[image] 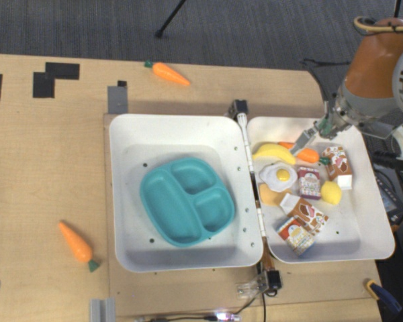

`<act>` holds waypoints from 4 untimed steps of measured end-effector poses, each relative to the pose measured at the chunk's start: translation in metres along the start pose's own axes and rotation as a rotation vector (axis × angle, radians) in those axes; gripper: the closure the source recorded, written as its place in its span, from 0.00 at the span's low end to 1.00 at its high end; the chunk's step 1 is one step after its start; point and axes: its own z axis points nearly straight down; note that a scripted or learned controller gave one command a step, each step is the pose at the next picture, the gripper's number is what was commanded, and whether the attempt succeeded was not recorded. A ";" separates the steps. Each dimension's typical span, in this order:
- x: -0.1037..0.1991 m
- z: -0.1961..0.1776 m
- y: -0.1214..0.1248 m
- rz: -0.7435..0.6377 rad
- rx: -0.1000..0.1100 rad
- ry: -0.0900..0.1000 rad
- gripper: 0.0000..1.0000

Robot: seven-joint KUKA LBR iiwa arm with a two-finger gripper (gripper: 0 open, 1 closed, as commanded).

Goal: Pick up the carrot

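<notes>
A small orange carrot (307, 155) lies in the right bin (369, 240) beside a banana (274, 152); the gripper (302, 141) hovers close, its jaw state impossible to tell.

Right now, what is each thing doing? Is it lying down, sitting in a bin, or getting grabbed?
Gripper: low in the right bin, tips by the carrot.
Carrot: lying in the right bin, beside the banana.
Banana: lying flat.
Fried egg: lying flat.
Lemon: resting by the cartons.
Teal tray: flat in the left bin.
</notes>
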 end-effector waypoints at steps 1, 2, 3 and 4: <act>-0.022 0.088 0.018 -0.028 0.013 0.010 0.00; -0.022 0.076 0.021 -0.032 0.000 -0.002 1.00; 0.053 -0.013 0.068 -0.087 -0.004 -0.003 1.00; 0.053 -0.012 0.067 -0.086 -0.002 -0.002 0.00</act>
